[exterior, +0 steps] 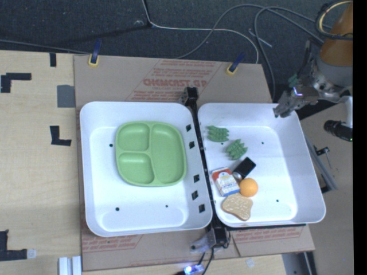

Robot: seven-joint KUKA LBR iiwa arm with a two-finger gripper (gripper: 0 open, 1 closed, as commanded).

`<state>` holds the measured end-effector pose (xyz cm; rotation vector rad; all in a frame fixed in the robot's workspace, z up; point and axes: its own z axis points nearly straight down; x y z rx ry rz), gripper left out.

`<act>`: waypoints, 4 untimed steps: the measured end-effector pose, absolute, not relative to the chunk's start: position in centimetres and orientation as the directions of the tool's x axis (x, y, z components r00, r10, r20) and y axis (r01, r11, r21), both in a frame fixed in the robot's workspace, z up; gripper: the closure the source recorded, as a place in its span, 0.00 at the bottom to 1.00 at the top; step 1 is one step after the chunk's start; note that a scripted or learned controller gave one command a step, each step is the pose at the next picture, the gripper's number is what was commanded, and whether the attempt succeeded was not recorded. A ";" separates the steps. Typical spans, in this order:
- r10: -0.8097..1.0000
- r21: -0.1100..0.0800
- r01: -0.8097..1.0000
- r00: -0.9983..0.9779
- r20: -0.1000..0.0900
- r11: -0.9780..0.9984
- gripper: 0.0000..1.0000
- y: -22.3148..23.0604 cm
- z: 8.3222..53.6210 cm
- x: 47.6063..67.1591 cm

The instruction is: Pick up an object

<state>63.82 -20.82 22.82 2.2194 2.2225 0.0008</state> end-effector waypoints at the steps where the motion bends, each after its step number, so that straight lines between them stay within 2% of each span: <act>1: 1.000 -0.002 1.000 -0.003 0.000 0.003 1.00 -16.2 23.5 61.2; 4: 1.000 -0.003 1.000 -0.004 0.001 0.004 1.00 -1.4 25.2 55.6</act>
